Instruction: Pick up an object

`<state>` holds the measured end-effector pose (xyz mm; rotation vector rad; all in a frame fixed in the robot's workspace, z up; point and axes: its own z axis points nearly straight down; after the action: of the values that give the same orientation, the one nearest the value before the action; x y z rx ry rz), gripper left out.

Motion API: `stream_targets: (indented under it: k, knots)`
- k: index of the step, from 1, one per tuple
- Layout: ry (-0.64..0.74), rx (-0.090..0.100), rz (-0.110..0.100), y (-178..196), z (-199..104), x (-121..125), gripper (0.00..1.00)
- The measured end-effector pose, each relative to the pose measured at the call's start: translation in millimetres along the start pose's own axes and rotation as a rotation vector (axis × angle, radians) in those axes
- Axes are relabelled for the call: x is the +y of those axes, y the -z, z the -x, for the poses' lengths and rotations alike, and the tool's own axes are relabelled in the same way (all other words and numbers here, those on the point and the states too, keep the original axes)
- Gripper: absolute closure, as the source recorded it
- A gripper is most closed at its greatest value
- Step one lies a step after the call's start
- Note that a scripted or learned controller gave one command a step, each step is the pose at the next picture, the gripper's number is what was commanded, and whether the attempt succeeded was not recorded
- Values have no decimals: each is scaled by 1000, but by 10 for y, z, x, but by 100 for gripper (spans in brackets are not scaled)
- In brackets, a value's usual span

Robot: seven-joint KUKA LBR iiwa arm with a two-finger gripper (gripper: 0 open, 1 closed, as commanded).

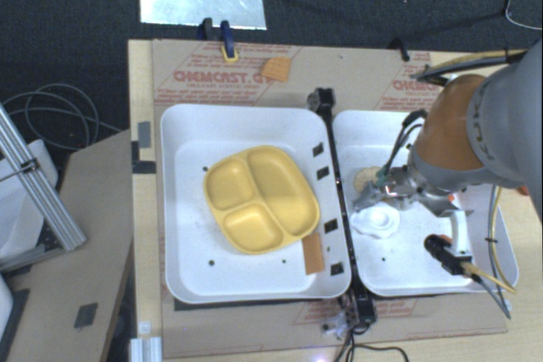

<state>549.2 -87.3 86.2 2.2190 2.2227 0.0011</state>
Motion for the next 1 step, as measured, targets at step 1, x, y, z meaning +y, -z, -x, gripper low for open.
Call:
stream_targets:
  k: [1]
  knots:
    - [0,0,0,0,0,0,0]
